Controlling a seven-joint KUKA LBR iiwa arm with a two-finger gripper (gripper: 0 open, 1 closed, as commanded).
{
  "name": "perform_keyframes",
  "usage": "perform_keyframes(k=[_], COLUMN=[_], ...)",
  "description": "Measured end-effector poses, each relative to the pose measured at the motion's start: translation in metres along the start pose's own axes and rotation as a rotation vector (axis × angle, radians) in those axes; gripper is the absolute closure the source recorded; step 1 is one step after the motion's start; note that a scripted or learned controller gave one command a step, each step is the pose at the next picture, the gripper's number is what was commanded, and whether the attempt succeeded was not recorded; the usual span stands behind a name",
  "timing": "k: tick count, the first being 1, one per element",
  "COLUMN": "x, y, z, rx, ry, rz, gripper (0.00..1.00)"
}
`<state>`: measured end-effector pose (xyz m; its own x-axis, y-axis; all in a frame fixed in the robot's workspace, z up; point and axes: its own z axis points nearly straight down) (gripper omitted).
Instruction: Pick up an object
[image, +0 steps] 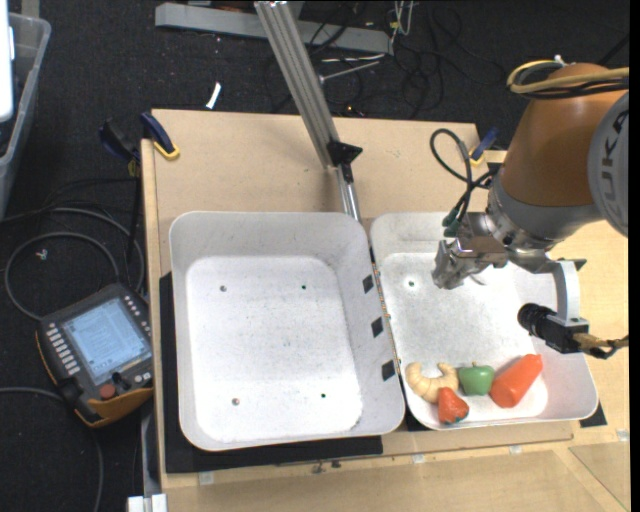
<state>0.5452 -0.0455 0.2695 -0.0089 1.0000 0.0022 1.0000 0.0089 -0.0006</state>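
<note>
Along the near edge of the right bin (420, 230) lie several small toys: a cream curved piece (428, 379), a red strawberry-like piece (452, 404), a green pepper-like piece (477, 378) and an orange carrot-like piece (516, 380). My gripper (452, 268) hangs over the upper middle of that bin, well behind the toys and apart from them. Nothing shows between its fingers.
The left bin (180, 240) sits beside the right one, joined by black clips (378, 325). A metal pole (305, 85) slants over the bench's back. A black fixture (548, 327) juts over the right bin's right side. A teach pendant (95, 350) lies on the floor at left.
</note>
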Motion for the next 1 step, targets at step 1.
perform_keyframes(k=[1], x=[0.0613], y=[-0.0119], z=[0.0025], rx=[0.001], ry=[0.0], rz=[-0.001], gripper=[1.0])
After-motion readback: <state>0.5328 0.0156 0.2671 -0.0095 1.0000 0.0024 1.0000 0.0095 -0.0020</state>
